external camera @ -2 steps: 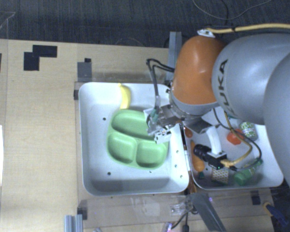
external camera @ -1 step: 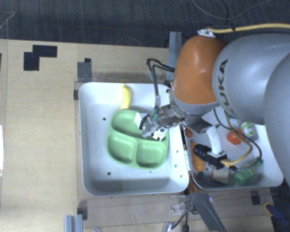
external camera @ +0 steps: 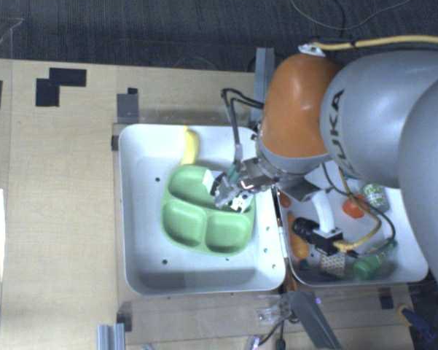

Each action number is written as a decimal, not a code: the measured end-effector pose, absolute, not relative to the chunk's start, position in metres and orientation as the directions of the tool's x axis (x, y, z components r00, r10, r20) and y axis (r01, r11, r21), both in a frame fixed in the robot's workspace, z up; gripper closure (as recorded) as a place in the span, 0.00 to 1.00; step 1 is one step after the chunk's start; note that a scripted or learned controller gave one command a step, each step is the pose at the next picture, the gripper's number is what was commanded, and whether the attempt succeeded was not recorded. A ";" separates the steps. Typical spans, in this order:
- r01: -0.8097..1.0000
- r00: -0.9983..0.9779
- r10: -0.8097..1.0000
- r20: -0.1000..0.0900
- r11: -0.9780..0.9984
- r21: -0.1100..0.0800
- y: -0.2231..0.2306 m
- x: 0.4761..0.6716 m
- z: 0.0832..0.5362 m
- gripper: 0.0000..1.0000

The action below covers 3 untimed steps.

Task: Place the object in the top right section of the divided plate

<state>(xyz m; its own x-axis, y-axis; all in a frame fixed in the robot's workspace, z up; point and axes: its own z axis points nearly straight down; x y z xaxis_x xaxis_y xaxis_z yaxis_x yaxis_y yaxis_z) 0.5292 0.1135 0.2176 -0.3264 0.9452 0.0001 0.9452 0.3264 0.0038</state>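
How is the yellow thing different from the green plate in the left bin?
The yellow thing is small, narrow and plain; the green divided plate is much bigger, wide, and split into sections. The yellow thing lies by the bin's far wall; the green divided plate sits near the middle, with the gripper over its right side. Both rest in the left bin.

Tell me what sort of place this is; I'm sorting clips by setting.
Likely a robotics lab: a KUKA arm over white bins on a wooden bench, loose cables behind.
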 end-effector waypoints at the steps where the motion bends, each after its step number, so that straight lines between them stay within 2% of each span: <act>1: 0.868 -0.497 0.868 -0.001 0.497 0.003 0.034 0.488 0.185 0.00; 2: 0.872 -0.489 0.872 -0.004 0.489 0.007 -0.005 0.572 0.302 0.00; 3: 0.814 -0.580 0.814 -0.006 0.580 0.007 -0.052 0.488 0.374 0.00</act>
